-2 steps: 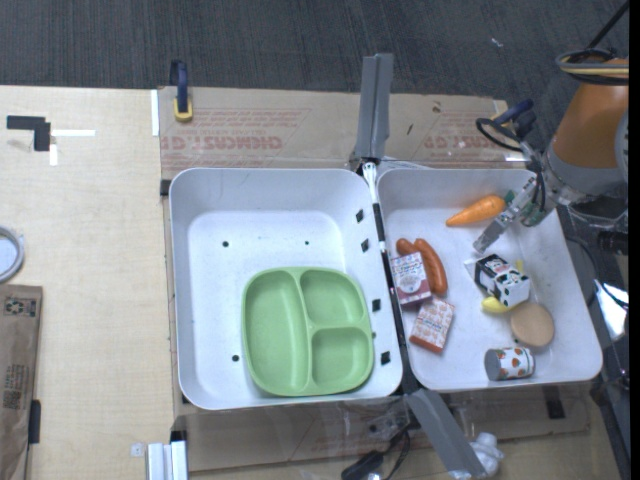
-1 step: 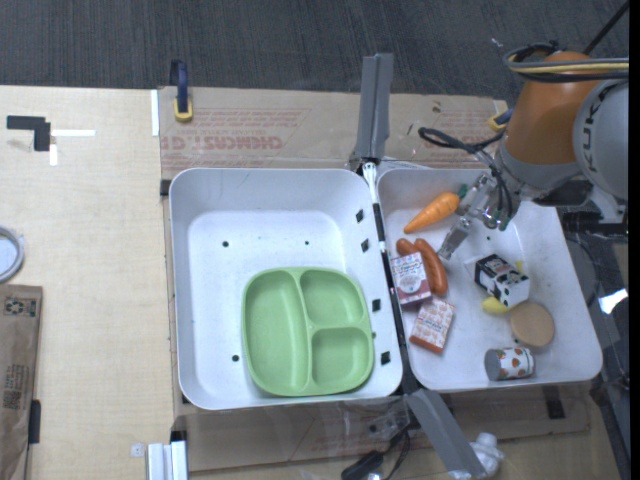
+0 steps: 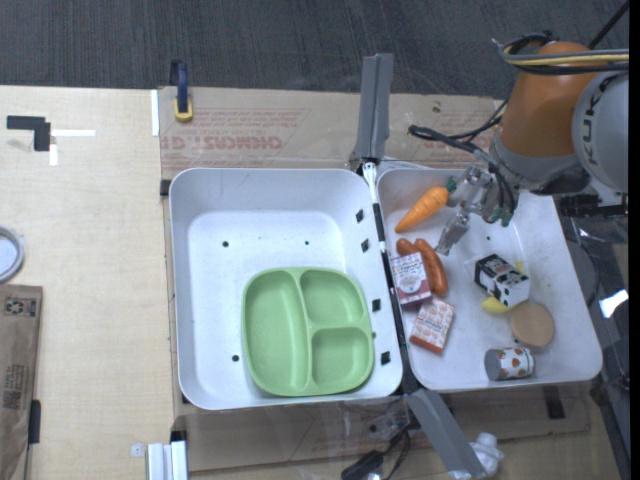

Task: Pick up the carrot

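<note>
The orange carrot (image 3: 423, 205) lies tilted in the back left part of the right bin (image 3: 560, 253), its thick end pointing up and right. My gripper (image 3: 456, 226) hangs just to the right of the carrot, low over the bin floor, beneath the orange-banded wrist. The carrot rests on the bin and is not lifted. The gripper's metal parts sit close beside the carrot's thick end; whether they touch it is unclear.
The right bin also holds a red sausage (image 3: 431, 264), two red-and-white packets (image 3: 410, 275) (image 3: 432, 326), a black-and-white cube (image 3: 501, 278), a tan disc (image 3: 531, 323) and a small can (image 3: 510, 362). A green divided plate (image 3: 308, 330) lies in the left bin (image 3: 200, 268).
</note>
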